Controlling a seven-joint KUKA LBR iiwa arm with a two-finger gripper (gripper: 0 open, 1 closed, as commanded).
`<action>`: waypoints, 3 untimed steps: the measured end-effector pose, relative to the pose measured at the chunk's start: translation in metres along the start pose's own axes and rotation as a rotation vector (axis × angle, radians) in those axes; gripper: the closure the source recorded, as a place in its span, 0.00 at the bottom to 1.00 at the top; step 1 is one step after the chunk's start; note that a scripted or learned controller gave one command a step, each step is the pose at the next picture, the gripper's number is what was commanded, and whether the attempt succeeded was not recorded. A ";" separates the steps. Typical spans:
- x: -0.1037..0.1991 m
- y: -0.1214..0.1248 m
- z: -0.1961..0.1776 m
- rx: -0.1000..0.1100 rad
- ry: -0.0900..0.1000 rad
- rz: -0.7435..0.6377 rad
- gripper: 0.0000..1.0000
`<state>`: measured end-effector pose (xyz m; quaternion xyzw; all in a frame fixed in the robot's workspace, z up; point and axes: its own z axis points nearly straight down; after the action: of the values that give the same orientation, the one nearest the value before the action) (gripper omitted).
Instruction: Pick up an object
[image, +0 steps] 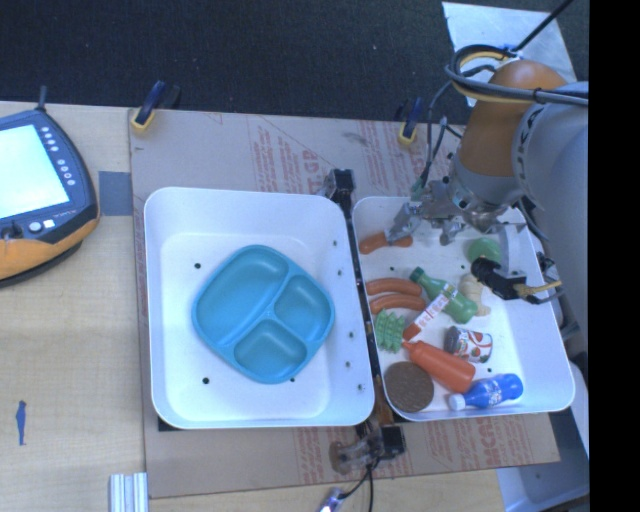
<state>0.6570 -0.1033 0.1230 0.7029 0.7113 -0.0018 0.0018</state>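
One hand (432, 222) low over right bin's (556, 345) far end; grip state unclear. Orange carrot (373, 241) just beside, hotdog (395, 293) nearer me.

Light: bright, even, from above.
Glare: white bins (160, 300) nearly washed out.
Focus: soft throughout, arm (500, 120) slightly blurred.

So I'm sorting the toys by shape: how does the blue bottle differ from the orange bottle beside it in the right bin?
The blue bottle is smaller and slimmer; the orange bottle is bigger and thicker. The blue one has a white cap end and lies by the right bin's near wall; the orange one lies further in, next to the brown disc. Both lie on their sides.
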 end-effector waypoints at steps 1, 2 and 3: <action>-0.001 0.001 -0.010 -0.006 -0.003 -0.001 1.00; -0.001 0.001 -0.010 -0.006 -0.003 -0.001 0.00; 0.006 -0.002 0.031 0.008 0.003 0.007 0.00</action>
<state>0.6552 -0.0973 0.0918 0.7053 0.7089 -0.0036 -0.0022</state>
